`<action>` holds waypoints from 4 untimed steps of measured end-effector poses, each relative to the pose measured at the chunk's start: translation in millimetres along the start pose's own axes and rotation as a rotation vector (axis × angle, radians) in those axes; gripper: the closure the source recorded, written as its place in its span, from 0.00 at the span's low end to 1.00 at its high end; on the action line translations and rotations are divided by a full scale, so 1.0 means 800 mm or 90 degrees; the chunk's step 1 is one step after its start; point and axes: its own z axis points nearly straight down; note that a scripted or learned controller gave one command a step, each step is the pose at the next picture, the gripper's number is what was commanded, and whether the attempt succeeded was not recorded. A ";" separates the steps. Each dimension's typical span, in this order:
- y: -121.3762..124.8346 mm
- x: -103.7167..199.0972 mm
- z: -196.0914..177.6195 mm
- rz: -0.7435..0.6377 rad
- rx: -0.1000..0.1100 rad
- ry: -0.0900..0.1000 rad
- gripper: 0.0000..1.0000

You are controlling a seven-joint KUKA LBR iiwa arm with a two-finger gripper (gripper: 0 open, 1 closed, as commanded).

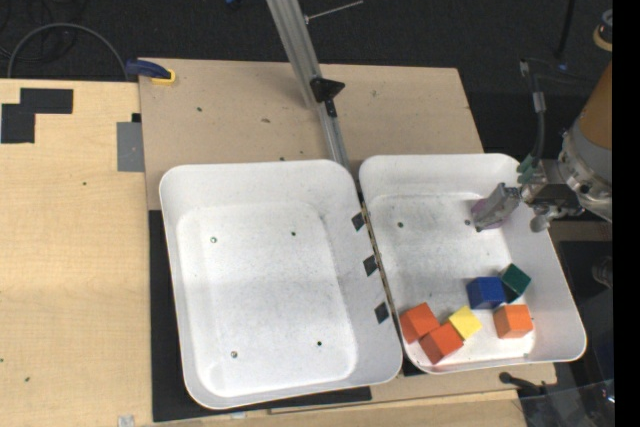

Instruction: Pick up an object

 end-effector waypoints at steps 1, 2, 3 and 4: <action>-0.027 0.121 0.127 -0.010 0.007 0.003 0.00; -0.025 0.114 0.122 -0.002 0.001 0.000 0.00; -0.025 0.112 0.110 0.002 0.001 0.000 1.00; -0.025 0.112 0.110 0.007 0.001 0.000 0.00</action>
